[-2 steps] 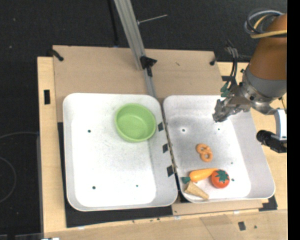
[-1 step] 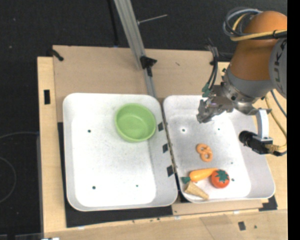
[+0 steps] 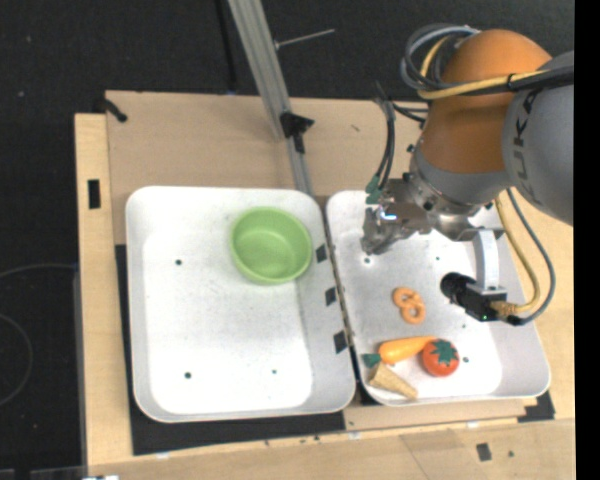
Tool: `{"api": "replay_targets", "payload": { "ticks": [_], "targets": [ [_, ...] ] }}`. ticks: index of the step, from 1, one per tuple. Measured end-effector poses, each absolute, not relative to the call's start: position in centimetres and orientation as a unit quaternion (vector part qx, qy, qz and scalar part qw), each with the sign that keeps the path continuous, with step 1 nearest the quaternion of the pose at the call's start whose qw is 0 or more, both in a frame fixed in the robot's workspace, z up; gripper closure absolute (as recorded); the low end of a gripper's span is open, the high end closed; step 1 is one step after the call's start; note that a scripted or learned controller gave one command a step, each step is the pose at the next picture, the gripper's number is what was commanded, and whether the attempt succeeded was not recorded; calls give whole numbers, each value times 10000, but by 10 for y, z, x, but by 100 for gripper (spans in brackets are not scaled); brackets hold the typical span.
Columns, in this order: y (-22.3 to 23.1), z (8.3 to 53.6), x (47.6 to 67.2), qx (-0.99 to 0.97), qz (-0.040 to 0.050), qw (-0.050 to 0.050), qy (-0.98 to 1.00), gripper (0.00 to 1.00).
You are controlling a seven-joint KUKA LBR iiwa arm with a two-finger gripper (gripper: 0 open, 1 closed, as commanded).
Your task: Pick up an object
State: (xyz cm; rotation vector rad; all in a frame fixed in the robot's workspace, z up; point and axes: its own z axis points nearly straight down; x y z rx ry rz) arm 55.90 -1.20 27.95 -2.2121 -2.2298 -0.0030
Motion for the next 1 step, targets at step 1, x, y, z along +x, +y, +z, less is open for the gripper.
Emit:
{"api": "replay_targets", "payload": {
  "ticks": [1],
  "targets": [
    [49,272,552,-7042,-5,6,-7100,100]
  ]
}}
